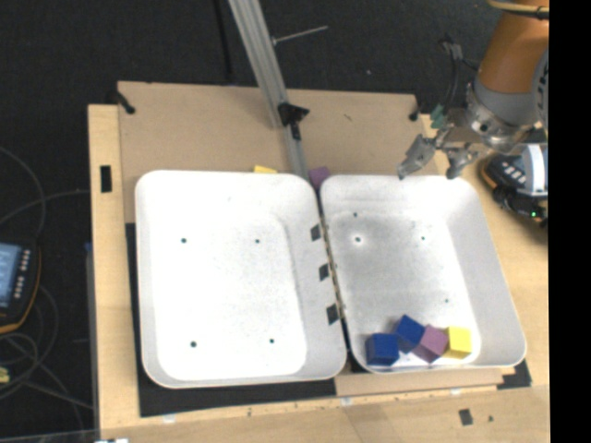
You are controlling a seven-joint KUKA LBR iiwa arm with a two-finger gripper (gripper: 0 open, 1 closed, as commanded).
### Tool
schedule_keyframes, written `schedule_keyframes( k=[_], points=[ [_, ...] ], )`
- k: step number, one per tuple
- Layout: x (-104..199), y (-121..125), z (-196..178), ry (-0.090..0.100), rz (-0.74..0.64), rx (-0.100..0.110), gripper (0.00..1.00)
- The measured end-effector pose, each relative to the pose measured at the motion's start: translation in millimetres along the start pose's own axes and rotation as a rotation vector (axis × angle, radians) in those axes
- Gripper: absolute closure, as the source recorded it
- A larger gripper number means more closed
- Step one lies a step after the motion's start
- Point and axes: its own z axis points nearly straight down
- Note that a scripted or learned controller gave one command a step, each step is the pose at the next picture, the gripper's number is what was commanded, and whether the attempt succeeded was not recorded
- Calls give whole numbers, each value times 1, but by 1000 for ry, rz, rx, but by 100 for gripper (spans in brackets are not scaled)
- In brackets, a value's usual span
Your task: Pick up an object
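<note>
In the camera view, the right bin [480,247] serves as the landmark. The jaws [432,162] hang above its far rim, near its far right corner, spread apart with nothing between the 2 fingers. The grey arm with its orange band [513,49] rises beyond that corner. Inside the right bin, against its near wall, 4 small blocks cluster together: 2 blue blocks [383,347], touching each other, then a purple block [432,341] and a yellow block [459,341] toward the near right corner. The left bin [157,247] lies just beside the right bin, their edges meeting. Both rest on the desk [194,127]. A slanted metal rail [263,53] runs from the far side toward the bins' shared far edge.
</note>
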Motion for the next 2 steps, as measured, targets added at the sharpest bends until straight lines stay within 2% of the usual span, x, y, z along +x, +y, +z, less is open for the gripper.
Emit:
schedule_keyframes(
  k=[1,2],
  points=[
    [0,0,0,0,0,0,0],
    [1,-73,155,2,10,3,0]
  ],
)
